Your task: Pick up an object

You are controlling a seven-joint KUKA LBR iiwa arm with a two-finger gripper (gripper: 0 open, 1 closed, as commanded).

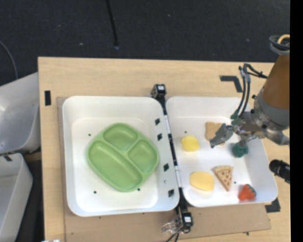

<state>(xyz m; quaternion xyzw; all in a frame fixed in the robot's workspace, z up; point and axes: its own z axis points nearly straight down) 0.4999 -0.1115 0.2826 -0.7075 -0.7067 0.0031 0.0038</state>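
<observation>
My gripper (pixel 231 139) hangs low over the right bin (pixel 192 110), its fingers spread open with nothing held between them. One grey finger (pixel 218 136) lies just below a tan bread-like piece (pixel 211 129). The other finger sits at a small dark green object (pixel 239 149); I cannot tell if they touch. To the left is a round yellow piece (pixel 190 143). Nearer the front are a larger yellow lump (pixel 202 181), a pizza slice (pixel 224 177) and a red strawberry (pixel 247 192).
The left bin (pixel 70 135) holds a green divided plate (pixel 122 156). A black clamp rail (pixel 167 145) runs between the two bins. The arm's orange band (pixel 279 82) rises at the right edge, with cables (pixel 245 92) hanging beside it.
</observation>
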